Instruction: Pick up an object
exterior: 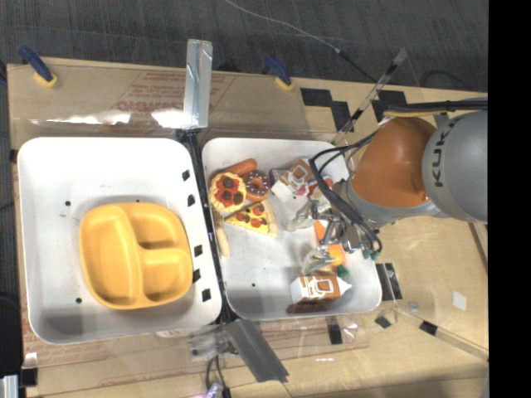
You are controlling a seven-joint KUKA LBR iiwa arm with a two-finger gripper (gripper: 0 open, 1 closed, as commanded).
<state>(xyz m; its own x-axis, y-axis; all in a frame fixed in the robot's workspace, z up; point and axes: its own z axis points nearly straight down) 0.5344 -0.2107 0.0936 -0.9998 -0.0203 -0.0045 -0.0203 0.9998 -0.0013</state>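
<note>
Grey arm (452,168) leans over the right bin (249,293); its jaws (332,243) sit among toy food, grip state unclear.

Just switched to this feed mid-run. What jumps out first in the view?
The yellow divided tray stands out, sitting alone in the left bin. Next is the arm's orange band at the right, with the tool down among the clutter in the right bin. There, pizza slices lie near the divider, and a small carton sits at the near edge.
</note>
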